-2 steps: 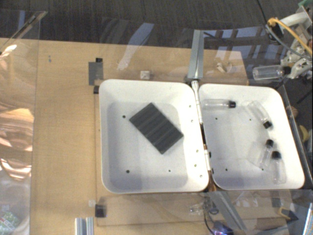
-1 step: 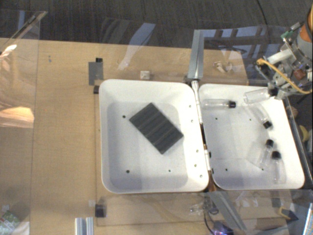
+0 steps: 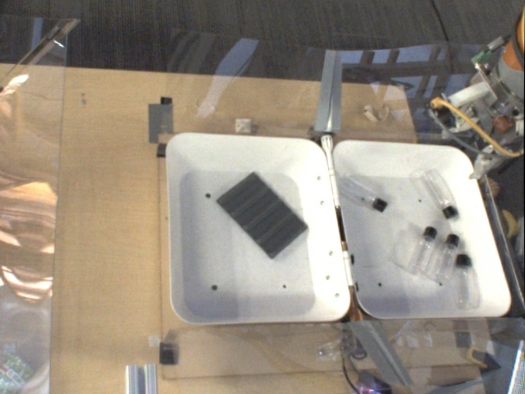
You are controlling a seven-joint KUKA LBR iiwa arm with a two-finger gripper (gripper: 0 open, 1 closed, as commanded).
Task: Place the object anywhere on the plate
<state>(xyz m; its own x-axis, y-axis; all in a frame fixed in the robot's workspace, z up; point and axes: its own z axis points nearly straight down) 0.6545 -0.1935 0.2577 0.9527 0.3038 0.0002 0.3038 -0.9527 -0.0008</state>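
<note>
A dark grey ribbed plate (image 3: 262, 214) lies flat and turned at an angle in the left bin (image 3: 174, 245). Several clear vials with black caps lie in the right bin (image 3: 495, 261). One vial (image 3: 362, 194) rests alone near that bin's left wall. Another (image 3: 435, 190) lies toward the back right. A cluster of three vials (image 3: 431, 251) sits further forward. My gripper (image 3: 492, 97) is at the view's upper right, outside the right bin's back corner and well apart from the vials, with cables wrapped around it.
A grey metal bar (image 3: 330, 97) stands behind the seam between the two bins. Small black brackets (image 3: 164, 117) sit at the left bin's corners. Clear plastic sheeting (image 3: 25, 220) covers the bench's left side.
</note>
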